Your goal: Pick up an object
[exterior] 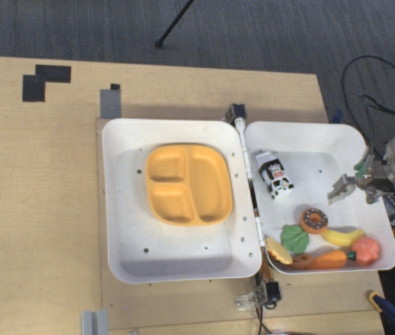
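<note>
The two-finger gripper reaches in from the right and hangs over the right-hand shallow white bin, near its right wall, with its fingers spread apart and nothing between them. That open stance suits an approach, since the task asks only for some object to be lifted and none is gripped yet. The candidates crowd the near edge of that bin, probably because they have slid or been dropped there: a round chocolate-brown toy doughnut with pink sprinkles, a leafy green toy vegetable, a yellow toy banana, an orange toy carrot, a pinkish-red rounded toy fruit and a pale yellow wedge at the corner. Apart from them, nearer the divider, lies a small black-and-white boxy toy; it bears markings, but no lettering can be read. The left-hand white bin holds a yellow plastic divided plate with three compartments, set roughly in its middle. No brand or writing is legible anywhere on the bench.
</note>
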{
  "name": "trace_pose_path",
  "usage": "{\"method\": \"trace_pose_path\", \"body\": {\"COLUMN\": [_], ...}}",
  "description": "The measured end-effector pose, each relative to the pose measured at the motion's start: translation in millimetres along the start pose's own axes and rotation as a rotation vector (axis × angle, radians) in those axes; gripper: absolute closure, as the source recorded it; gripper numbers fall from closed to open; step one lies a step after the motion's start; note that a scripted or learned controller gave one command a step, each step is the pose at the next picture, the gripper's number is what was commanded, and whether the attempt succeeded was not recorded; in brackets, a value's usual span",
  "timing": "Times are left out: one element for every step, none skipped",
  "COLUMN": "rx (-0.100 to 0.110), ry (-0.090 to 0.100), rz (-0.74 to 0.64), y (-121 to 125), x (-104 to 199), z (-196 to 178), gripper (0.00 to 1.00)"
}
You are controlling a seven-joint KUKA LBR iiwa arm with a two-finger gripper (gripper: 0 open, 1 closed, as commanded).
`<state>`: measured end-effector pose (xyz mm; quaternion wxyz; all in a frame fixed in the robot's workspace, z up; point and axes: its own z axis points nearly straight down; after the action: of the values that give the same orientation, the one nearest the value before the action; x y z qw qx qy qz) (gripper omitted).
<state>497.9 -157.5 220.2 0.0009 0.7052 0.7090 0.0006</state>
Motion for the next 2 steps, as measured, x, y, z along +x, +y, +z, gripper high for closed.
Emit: {"method": "trace_pose_path", "body": {"rx": [-0.009,-0.015], "ry": [-0.002,-0.014], "rz": [-0.171,-0.795], "y": [29.7,54.8], "x": [43.3,45.6], "z": [130.3,129.3], "gripper": [0.00,0.00]}}
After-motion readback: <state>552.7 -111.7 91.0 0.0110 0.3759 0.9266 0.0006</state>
